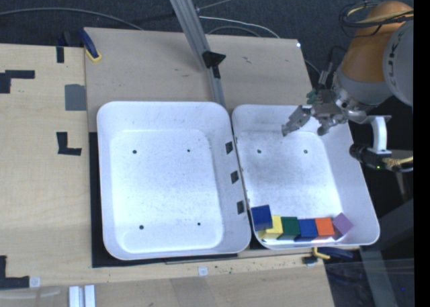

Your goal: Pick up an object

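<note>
Over the far right corner of the right bin (pixel 349 164) hangs the tool (pixel 308 124), its two fingers spread wide with nothing between them. Going left to right, the left bin (pixel 107 164) sits on the surface (pixel 134 64), touching the right bin along its side. Blocks line the right bin's near edge: a blue block (pixel 261 216) on a yellow block (pixel 272 230), then a green block (pixel 289 226), another blue (pixel 308 228), an orange block (pixel 324 226) and a purple block (pixel 342 223).
</note>
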`<state>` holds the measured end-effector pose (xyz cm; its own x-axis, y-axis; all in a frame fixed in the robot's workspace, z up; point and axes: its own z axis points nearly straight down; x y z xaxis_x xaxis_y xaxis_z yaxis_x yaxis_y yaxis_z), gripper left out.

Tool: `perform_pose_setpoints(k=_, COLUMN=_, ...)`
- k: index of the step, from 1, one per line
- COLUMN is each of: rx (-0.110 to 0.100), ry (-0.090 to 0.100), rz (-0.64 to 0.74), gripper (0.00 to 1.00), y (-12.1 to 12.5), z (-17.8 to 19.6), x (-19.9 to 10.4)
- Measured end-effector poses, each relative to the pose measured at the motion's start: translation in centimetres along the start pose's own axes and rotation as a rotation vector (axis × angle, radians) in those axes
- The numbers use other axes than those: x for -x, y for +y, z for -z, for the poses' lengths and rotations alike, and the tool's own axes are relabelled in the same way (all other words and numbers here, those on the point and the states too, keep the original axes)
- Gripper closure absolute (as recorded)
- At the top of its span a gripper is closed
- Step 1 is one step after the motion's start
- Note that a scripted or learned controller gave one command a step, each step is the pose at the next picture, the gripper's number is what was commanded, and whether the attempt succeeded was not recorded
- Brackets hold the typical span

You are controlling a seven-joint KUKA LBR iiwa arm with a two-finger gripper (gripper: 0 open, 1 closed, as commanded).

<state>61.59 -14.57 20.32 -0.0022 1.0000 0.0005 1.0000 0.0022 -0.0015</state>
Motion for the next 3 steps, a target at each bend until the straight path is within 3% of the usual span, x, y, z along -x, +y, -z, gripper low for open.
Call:
perform_pose_setpoints(k=1, rx=-0.012, ry=0.003, rz=0.000, gripper=0.00, y=-7.2, z=-10.6, x=-5.5)
perform_pose_setpoints(k=2, rx=0.002, ry=-0.002, rz=-0.003, gripper=0.00, y=-2.9, z=-11.2, x=-0.9)
perform_pose_setpoints(k=3, rx=-0.006, ry=0.002, rz=-0.001, gripper=0.00, y=-9.8, z=-11.2, x=-5.3)
